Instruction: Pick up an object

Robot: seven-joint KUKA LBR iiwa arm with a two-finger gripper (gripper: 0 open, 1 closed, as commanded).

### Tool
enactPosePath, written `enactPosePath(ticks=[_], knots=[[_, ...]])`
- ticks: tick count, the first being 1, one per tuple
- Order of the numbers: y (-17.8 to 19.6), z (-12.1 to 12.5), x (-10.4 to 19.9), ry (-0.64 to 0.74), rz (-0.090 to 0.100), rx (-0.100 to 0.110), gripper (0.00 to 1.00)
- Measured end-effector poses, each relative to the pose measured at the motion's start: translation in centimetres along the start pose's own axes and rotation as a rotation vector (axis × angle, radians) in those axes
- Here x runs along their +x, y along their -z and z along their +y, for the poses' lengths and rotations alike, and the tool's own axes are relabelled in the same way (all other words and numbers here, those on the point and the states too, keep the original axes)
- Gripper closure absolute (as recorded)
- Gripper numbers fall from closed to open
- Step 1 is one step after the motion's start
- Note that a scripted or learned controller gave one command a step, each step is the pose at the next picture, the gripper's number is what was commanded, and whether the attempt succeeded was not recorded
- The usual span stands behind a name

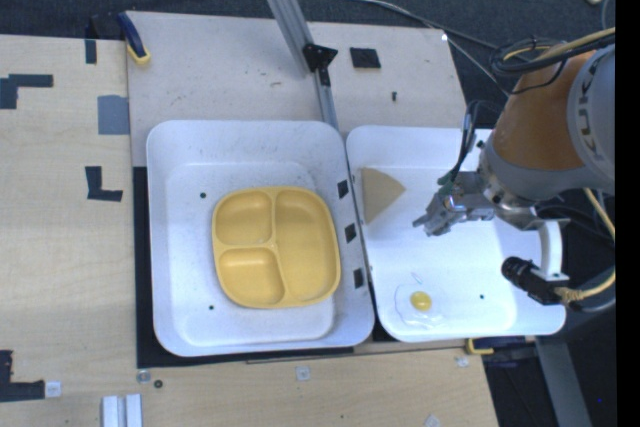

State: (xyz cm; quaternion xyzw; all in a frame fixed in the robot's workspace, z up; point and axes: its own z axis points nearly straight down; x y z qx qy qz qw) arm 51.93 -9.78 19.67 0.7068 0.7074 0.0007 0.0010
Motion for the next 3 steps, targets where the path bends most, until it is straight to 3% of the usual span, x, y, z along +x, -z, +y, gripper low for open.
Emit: enactPosePath(ticks=[1, 3], knots=[[1.3, 0.0, 0.0, 0.0, 0.001, 0.004, 1.0], [0.0, 2.4, 10.8, 0.006, 0.001, 0.005, 1.0]])
